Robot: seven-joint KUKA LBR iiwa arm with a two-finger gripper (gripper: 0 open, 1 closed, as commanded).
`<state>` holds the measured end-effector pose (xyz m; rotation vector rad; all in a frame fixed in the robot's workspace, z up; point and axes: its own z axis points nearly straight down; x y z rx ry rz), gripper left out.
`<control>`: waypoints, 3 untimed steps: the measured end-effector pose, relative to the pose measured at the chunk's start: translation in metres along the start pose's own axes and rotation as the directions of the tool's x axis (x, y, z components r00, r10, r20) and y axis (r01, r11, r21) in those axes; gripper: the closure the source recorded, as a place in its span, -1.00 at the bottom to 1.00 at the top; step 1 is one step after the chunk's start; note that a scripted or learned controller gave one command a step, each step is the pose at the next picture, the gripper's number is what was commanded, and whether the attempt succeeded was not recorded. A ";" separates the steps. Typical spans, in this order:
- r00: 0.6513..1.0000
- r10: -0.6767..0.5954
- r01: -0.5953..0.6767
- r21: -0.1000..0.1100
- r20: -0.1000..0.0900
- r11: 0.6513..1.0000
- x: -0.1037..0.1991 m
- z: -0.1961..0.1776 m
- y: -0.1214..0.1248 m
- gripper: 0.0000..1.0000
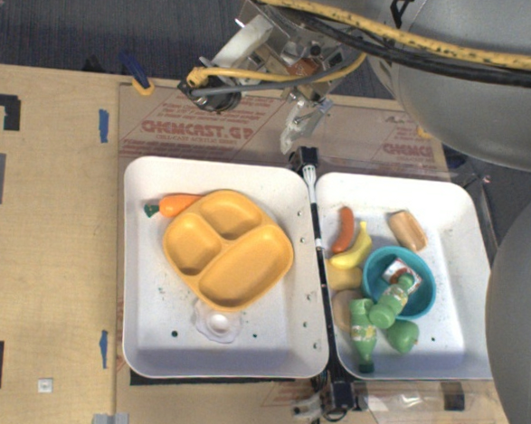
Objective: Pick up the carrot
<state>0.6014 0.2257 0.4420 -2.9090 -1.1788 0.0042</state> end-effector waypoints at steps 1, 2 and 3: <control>1.000 0.003 -0.003 -0.002 -0.004 1.000 0.001 -0.011 0.001 1.00; 1.000 0.003 -0.003 -0.002 -0.003 1.000 0.001 -0.011 0.001 -1.00; 0.936 0.353 -0.353 -0.001 0.000 0.936 0.015 0.039 0.016 -1.00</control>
